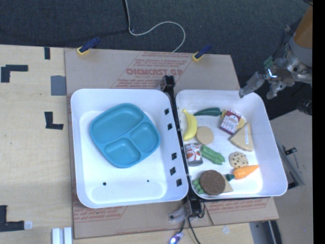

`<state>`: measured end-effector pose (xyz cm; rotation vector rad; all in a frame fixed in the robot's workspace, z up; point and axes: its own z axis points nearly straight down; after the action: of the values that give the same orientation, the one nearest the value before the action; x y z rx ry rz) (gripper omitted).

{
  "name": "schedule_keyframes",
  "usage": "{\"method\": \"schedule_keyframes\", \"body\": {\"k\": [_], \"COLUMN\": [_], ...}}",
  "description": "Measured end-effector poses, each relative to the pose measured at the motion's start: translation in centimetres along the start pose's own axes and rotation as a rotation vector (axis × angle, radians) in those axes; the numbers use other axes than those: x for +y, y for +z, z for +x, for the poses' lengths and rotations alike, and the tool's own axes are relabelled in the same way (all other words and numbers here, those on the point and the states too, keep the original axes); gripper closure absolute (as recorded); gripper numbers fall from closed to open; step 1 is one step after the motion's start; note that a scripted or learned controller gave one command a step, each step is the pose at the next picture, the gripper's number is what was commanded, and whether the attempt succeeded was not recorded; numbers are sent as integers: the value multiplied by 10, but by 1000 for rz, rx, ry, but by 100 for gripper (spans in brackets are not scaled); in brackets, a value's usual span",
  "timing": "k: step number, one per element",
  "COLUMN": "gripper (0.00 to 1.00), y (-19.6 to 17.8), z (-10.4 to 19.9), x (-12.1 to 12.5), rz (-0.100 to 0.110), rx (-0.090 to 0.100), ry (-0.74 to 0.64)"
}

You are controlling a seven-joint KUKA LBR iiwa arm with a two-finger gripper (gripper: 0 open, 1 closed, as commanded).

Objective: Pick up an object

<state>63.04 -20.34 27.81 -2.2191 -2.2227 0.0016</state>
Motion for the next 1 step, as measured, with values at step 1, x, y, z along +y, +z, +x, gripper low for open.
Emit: {"method": "schedule_keyframes", "body": {"k": [1], "gripper": [0], "y": [-78], "z": [37], "x": [-20], "rz": [-8], "rx": [0], "ry": [-4]}}
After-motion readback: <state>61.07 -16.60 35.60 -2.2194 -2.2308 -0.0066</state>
